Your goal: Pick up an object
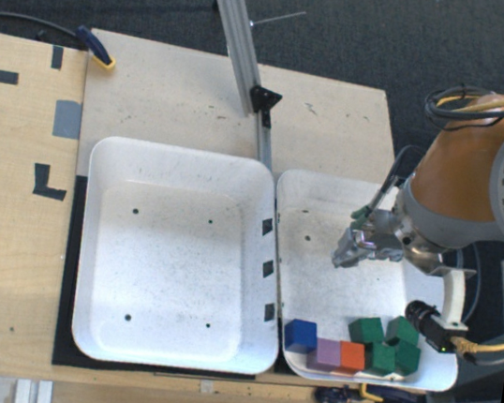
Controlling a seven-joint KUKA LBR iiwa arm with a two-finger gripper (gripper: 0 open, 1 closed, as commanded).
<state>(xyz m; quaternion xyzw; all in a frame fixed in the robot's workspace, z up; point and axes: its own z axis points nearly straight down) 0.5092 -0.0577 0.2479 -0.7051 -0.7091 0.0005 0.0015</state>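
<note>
Blocks (pixel 352 346) crowd the right bin's (pixel 328 198) near corner, likely slid there; gripper (pixel 350 256) hangs above bare floor further back, nothing between its fingers, their spread unclear.

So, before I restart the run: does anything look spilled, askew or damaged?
Nothing stands out. The blocks, blue, purple, orange and green, sit bunched in the right bin's near corner. The gripper is above bare floor.
</note>
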